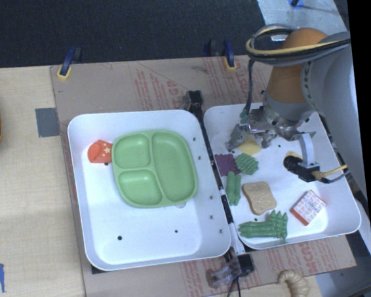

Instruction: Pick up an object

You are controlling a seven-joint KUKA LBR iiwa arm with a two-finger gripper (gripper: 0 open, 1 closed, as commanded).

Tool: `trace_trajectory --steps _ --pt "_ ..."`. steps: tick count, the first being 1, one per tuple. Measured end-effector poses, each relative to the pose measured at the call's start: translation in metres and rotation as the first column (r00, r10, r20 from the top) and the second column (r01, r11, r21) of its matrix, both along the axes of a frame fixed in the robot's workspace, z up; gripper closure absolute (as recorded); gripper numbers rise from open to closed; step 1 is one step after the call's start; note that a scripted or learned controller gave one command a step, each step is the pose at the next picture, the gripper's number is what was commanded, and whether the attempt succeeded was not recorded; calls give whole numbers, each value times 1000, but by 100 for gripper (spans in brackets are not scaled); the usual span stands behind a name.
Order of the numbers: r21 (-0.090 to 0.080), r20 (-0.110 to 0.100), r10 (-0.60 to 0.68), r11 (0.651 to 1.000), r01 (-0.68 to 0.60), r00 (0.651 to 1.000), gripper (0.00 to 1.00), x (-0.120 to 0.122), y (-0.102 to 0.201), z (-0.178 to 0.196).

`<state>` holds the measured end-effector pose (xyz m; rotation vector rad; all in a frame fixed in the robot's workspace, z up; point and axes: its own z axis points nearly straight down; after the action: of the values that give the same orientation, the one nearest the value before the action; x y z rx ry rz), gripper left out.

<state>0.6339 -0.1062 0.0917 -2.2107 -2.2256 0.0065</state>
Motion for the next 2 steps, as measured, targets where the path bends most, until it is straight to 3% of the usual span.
trace_trajectory --steps 1,2 --pt "-1 7 1 1000 -1 1000 0 24 -17 1" --pt "0 0 -2 1000 2 1000 0 3 -5 0"
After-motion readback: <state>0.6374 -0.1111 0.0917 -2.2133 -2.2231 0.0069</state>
